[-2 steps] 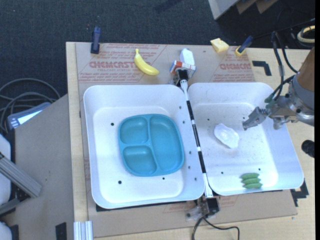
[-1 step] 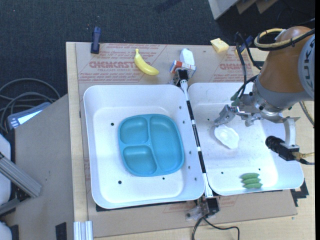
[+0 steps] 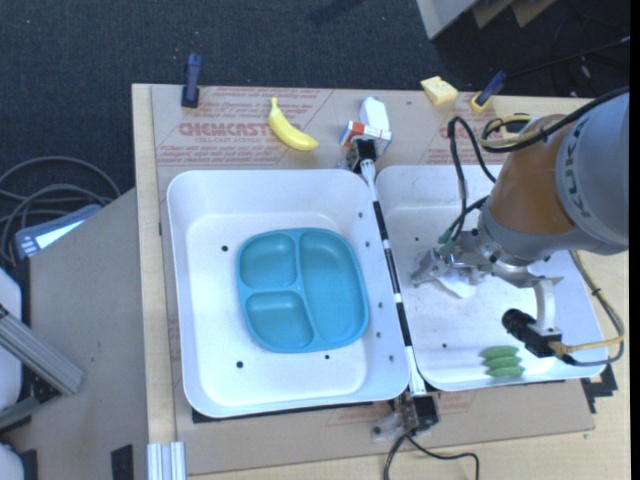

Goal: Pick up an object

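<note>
The tool (image 3: pixel 447 268) is seen low in the right bin (image 3: pixel 420 183), over a small white object (image 3: pixel 458 286); its opening cannot be told. A green object (image 3: pixel 502 360) lies near the bin's front edge.

Left of the claw (image 3: pixel 447 268), a blue divided plate (image 3: pixel 302 289) lay in the neighbouring bin (image 3: pixel 190 228), with a banana (image 3: pixel 288 128) beyond it.

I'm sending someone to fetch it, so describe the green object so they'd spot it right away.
Start at the right-hand white bin. Go to its front edge, nearest the camera: the green object lies there, small, elongated and lumpy. It is the one green item there, beside the arm's black attachment.
</note>
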Tool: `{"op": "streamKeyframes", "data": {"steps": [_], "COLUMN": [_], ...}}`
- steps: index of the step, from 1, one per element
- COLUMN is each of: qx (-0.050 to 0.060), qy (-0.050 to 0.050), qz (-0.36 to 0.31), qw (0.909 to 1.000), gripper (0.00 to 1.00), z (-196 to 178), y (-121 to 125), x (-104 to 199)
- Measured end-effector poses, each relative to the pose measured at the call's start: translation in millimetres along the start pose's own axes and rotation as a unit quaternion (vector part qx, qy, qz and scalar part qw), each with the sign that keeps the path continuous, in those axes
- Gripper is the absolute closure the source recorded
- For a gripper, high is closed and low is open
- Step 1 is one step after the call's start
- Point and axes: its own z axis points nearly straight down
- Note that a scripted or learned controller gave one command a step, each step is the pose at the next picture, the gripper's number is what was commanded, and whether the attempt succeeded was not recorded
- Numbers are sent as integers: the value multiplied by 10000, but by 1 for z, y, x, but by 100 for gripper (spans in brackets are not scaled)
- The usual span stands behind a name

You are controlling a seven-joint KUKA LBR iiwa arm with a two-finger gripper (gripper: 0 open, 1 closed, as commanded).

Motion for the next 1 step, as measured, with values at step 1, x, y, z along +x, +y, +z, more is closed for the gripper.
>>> {"op": "streamKeyframes", "data": {"steps": [1], "qx": [-25], "qy": [-9], "qz": [1], "qw": [10000], "gripper": [100], "z": [-11], "y": [1], "x": [0]}}
